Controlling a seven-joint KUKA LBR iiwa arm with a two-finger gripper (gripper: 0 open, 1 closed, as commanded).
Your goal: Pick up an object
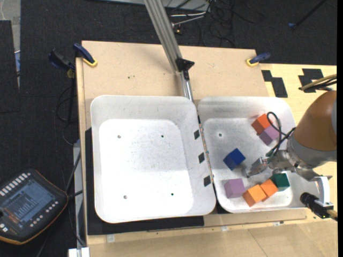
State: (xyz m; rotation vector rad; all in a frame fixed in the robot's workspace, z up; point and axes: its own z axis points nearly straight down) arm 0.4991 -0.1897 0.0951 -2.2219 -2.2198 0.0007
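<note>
Where the bench edge runs closest to the camera, a teach pendant (27,205) lies off its left corner on the dark floor; just beyond it sit the two white bins, the left bin (107,116) bare of blocks and the right bin (214,111) holding all of them. In the right bin's near corner an orange cube (256,193) touches a second orange cube (269,187), with a purple cube (234,187) just to their left and a green cube (280,182) just beside them on the right; a little farther in lies a blue cube (234,158), and at the far right an orange block (261,123) rests against a pale purple block (268,135). The gripper (257,166) hangs low over the bin floor between the blue cube and the near cluster, the grey arm (316,138) reaching in from the right; whether its tips are spread or closed cannot be told from here, and nothing is visibly caught in them. By my judgement the step in hand is the approach, with no block lifted yet; the next move calls for settling over one cube, likely the blue one since it stands apart from its neighbours, then closing and raising. Beyond the bins, a metal pole (166,31) slants across the far bench; clamps (86,55) hold its corners.
</note>
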